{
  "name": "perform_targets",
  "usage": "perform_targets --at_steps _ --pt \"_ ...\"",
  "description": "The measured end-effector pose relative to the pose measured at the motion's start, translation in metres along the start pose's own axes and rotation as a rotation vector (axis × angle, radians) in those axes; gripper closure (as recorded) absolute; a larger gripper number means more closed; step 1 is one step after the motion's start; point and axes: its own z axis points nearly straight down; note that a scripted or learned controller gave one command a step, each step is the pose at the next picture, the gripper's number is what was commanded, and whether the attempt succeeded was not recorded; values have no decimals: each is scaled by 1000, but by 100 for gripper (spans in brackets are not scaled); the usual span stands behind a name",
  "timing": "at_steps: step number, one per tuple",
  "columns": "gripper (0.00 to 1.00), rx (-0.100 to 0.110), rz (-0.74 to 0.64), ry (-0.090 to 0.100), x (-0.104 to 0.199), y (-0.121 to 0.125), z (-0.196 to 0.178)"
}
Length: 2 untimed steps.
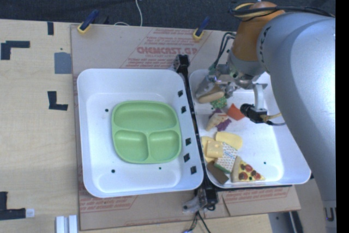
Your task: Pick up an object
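- A wooden bench (32,133) carries a brown cardboard sheet (158,52) held by two blue-and-yellow clamps at its far edge, with dark carpet beyond.
- Two shallow white bins sit side by side on the cardboard: the left bin (92,172) and the right bin (289,169).
- A green divided plate (146,131) lies flat in the middle of the left bin.
- Toy food is heaped along the right bin's left side: yellow cheese pieces (223,144), a pizza slice (245,172), an orange-red piece (235,112) and a dark brown piece (218,174).
- The grey arm (300,52) reaches in from the right, its gripper (217,88) low over the far end of the right bin.
- A tan, bread-like piece (209,96) lies right at the gripper's tip; whether it is clamped cannot be told, nor the hand's state.
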Motion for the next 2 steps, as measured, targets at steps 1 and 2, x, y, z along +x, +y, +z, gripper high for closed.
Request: perform_targets --at_steps 1,2 --pt "0 0 0 -1 0 0 0" --pt "0 -1 0 2 -5 0 0"
